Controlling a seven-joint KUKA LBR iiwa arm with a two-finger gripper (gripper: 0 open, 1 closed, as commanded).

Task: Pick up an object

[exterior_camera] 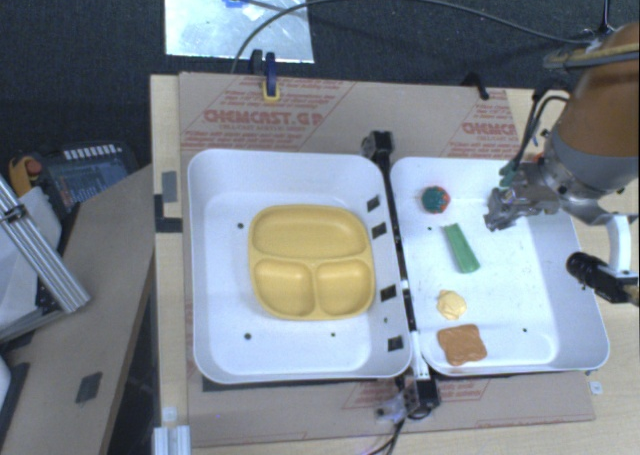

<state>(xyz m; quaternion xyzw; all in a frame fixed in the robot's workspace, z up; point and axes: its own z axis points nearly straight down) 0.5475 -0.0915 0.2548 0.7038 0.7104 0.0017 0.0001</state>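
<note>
The right bin (575,293) holds a small teal and red ball (434,199) near its back, a green stick-shaped piece (461,247) in the middle, a pale yellow lump (451,304), and an orange-brown flat piece (461,344) at the front. My gripper (503,211) hangs over the back of this bin, right of the ball and above the green piece, apart from both. Nothing shows between its fingers.
The left bin (215,273) carries a yellow three-compartment tray (310,260). A black clamp bar (392,243) runs between the bins. The grey arm with its orange band (600,103) comes in from the right. Cardboard (300,113) lies under both bins.
</note>
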